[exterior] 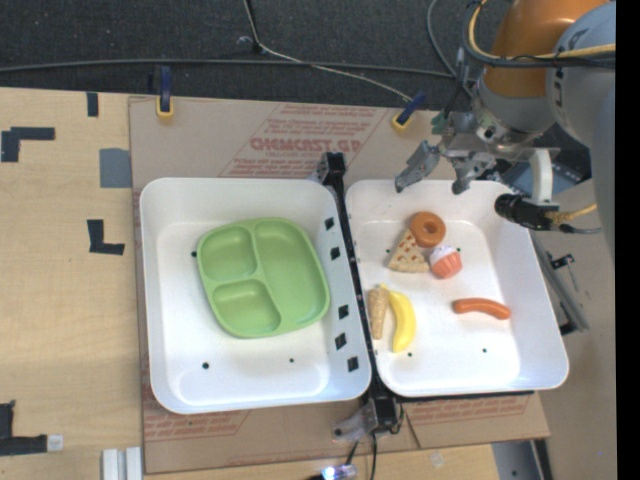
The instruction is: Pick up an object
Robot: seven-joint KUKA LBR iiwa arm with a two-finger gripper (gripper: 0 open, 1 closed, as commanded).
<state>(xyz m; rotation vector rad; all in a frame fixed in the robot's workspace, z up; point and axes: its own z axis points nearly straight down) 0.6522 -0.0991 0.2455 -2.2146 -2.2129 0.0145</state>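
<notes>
Cardboard (300, 138) underlies both bins; divided green plate (262, 276) fills left bin (160, 268)

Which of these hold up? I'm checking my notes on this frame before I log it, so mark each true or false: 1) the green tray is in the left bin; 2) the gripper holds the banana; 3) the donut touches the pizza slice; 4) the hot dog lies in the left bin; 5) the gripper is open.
1) True: the green tray lies in the left bin.
2) False: the gripper hangs open above the right bin's far edge, holding nothing; the banana lies in that bin.
3) True: the donut rests against the pizza slice.
4) False: the hot dog lies in the right bin.
5) True.
</notes>
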